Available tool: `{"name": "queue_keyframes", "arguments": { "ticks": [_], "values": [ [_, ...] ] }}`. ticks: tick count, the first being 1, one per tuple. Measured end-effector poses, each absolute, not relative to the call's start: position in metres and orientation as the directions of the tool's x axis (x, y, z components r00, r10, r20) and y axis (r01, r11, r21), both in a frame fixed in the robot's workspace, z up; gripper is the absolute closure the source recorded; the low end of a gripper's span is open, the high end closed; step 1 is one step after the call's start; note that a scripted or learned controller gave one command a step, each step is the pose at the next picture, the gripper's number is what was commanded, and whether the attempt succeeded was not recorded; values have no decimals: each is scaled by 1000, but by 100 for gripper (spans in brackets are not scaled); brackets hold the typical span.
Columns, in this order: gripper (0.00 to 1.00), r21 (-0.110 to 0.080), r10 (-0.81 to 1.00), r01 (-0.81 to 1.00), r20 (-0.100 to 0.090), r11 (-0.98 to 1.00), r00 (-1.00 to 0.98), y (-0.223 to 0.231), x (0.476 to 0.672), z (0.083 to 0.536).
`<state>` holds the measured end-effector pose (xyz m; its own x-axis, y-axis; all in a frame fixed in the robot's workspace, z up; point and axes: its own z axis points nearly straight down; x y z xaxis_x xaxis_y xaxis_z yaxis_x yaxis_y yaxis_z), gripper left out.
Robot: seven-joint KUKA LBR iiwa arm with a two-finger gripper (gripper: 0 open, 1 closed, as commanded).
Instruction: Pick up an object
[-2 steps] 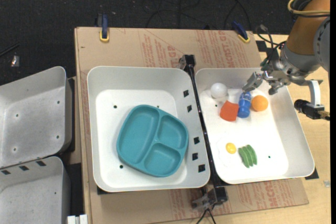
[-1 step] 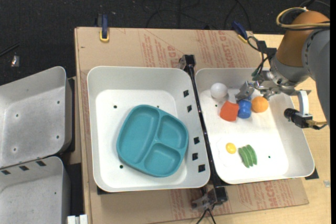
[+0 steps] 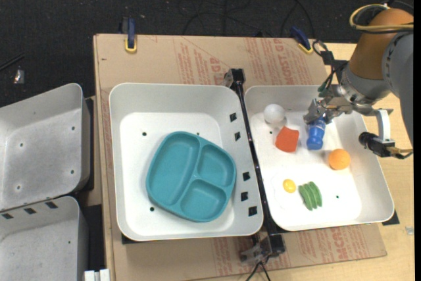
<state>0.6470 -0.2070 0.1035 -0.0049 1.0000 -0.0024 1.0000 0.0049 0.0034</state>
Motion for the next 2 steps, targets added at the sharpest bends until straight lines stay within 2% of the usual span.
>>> {"name": "queue_keyframes", "arguments": {
  "ticks": [1, 2],
  "values": [
    [100, 5, 1000, 1000, -2, -1, 1, -209, 642, 149],
    [100, 8, 1000, 1000, -3, 3, -3, -203, 648, 211]
  ]
}}
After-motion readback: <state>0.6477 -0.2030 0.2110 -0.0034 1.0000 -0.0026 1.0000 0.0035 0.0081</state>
